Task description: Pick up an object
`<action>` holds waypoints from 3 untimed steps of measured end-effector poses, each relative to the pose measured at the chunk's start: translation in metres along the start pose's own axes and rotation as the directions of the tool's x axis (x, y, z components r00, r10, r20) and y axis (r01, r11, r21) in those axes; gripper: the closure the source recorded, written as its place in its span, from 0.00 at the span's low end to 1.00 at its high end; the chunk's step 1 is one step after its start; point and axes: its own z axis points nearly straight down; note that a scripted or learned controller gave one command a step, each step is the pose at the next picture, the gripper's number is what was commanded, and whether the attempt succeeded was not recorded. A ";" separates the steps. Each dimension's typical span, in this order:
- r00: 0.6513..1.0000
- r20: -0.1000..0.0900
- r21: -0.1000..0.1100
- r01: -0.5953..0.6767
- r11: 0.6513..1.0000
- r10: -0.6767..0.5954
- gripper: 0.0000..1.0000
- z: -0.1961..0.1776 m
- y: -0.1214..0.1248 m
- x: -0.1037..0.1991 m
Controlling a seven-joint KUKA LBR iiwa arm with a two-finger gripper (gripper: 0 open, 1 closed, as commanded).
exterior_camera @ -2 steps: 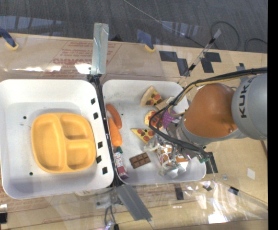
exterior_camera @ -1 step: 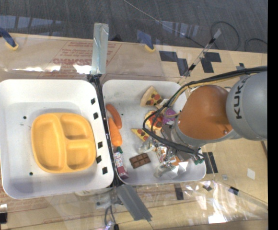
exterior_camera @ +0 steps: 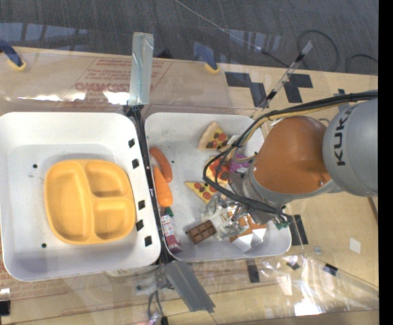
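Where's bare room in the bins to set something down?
Left bin: bare floor rings the yellow tray, widest along the near edge. Right bin: a small patch between carrot and pizza slice; the rest is crowded under the arm.

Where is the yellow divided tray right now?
The yellow divided tray lies in the middle of the left white bin, across the divider from the carrot.
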 end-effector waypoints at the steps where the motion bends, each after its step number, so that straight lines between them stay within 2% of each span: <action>1: 0.978 0.005 0.011 0.210 0.978 -0.210 1.00 -0.165 -0.001 -0.036; 2: 0.989 -0.007 -0.008 0.149 0.989 -0.149 1.00 -0.051 0.001 -0.081; 3: 0.969 0.001 0.001 0.246 0.969 -0.246 1.00 -0.063 -0.006 -0.141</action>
